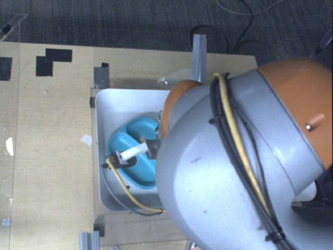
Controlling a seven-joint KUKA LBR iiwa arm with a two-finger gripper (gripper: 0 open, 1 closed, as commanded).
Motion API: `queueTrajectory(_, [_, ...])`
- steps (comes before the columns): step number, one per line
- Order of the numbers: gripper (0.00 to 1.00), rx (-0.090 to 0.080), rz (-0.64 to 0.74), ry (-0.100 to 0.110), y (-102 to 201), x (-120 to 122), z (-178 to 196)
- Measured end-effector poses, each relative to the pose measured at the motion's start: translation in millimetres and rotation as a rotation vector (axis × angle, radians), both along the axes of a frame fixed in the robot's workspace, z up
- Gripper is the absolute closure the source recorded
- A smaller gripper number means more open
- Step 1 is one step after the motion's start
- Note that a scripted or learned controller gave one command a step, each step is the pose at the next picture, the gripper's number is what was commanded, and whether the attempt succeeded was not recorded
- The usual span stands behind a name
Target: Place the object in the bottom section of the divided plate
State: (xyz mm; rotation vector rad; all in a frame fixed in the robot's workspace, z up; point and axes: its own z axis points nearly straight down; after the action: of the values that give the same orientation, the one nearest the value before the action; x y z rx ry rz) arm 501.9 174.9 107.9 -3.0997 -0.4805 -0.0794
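A blue divided plate [134,139] lies in the left white bin [106,111], with a raised ridge between its sections. My gripper [152,149] hangs low over the plate's right part, close to that ridge. The bulky grey arm [229,176] with its orange band covers the right side of the plate and most of the bin. What lies under the arm is hidden from me.
Grey posts [199,56] stand at the bin's corners. Black markers [52,60] are stuck to the wooden bench at the upper left. A small white scrap [86,138] lies left of the bin. Dark carpet with a thin cable [250,7] runs beyond the bench.
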Motion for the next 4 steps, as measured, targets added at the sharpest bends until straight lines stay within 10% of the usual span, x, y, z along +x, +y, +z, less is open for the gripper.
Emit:
queueTrajectory(1, [1.0, -0.02, 0.101, -0.003, 33, 3, -2])
queueTrajectory(2, [1.0, -0.008, 0.287, 0.01, -57, -4, -10])
queueTrajectory(4, [1.0, -0.024, 0.52, 0.042, -44, -14, 2])
